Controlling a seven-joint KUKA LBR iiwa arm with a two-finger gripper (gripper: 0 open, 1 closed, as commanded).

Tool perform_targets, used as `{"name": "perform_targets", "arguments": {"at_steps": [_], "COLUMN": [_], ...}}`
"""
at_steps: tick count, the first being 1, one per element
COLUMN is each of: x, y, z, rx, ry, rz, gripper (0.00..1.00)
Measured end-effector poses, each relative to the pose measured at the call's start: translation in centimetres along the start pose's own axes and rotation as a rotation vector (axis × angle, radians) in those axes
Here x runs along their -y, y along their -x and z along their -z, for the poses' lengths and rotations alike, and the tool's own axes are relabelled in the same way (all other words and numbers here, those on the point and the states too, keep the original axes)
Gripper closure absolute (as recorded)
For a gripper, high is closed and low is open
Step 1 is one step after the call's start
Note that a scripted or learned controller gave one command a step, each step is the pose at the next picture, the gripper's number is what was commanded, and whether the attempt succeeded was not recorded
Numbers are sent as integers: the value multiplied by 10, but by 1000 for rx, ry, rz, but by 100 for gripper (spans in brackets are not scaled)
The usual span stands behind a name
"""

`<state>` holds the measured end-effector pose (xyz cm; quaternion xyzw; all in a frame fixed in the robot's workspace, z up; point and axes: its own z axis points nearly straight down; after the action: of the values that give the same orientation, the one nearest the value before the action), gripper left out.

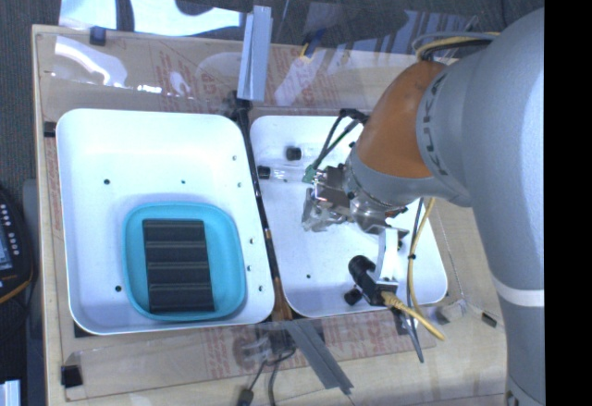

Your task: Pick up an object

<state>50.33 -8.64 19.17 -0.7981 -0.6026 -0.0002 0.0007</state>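
L bin (83,210): teal tray (185,265) w/ dark ribbed insert lay toward its front edge, well apart from the claw. R bin (305,298): gripper (319,210) hung over the middle, w/ a small dark obj (293,153) near the back edge, just behind it. Claw state: can't tell.

**Count of items on the bench**

I count two white bins: the left bin (83,210) and the right bin (296,284). In the left bin I log one teal tray (139,228) carrying one dark ribbed block (178,265). In the right bin I note one small dark object (293,153) near the far wall. One robot arm (462,99) reaches over that bin. Total loose items I can make out: three.
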Motion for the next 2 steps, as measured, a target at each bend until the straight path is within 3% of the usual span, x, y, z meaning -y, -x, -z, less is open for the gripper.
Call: {"name": "perform_targets", "arguments": {"at_steps": [1, 2], "x": [-5, -49], "y": [42, 51], "z": [-101, -101], "rx": [0, 1], "ry": [-2, -5], "rz": [-114, -480], "gripper": [100, 100]}}
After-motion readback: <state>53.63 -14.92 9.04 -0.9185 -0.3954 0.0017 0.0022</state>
